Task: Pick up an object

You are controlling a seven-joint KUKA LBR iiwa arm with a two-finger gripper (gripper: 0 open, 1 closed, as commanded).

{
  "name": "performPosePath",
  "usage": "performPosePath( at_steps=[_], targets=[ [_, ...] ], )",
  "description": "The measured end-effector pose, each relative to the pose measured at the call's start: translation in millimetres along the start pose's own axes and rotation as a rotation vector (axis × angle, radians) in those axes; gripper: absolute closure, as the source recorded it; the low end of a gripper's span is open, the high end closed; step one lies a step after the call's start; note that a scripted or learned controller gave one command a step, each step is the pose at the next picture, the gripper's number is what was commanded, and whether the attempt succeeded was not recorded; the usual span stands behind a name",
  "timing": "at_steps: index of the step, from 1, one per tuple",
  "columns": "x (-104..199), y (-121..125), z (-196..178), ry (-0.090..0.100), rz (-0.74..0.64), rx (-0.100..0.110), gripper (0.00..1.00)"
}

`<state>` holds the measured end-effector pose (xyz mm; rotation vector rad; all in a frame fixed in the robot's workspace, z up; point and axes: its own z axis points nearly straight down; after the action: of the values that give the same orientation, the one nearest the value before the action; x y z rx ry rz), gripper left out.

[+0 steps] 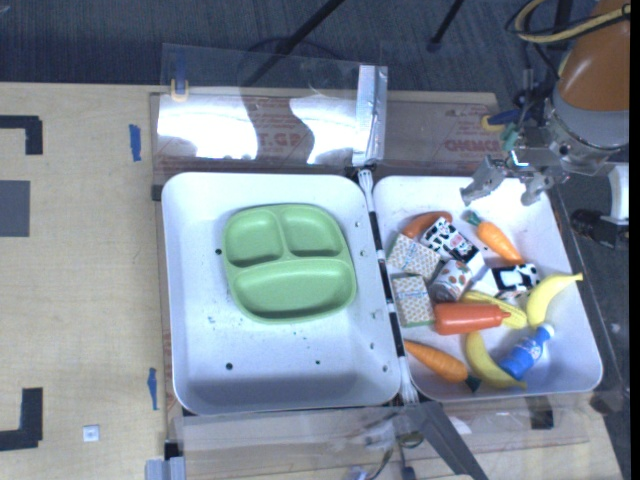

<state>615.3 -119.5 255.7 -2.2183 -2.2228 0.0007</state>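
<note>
My hand [508, 181] is hovering spread open and holding nothing above the right bin [580, 353], near a carrot [496, 239].

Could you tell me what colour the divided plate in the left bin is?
The divided plate is light green, seen clearly in the camera view.

Light wooden bench [70, 268], two white bins side by side, left bin [190, 348], right bin [575, 368], touching.
</note>
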Motion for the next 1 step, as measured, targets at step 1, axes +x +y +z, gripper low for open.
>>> performPosePath(
  at_steps=[1],
  targets=[
    [-46.2, 12.0, 131.4, -0.003, 0.118, -0.011, 0.0]
  ],
)
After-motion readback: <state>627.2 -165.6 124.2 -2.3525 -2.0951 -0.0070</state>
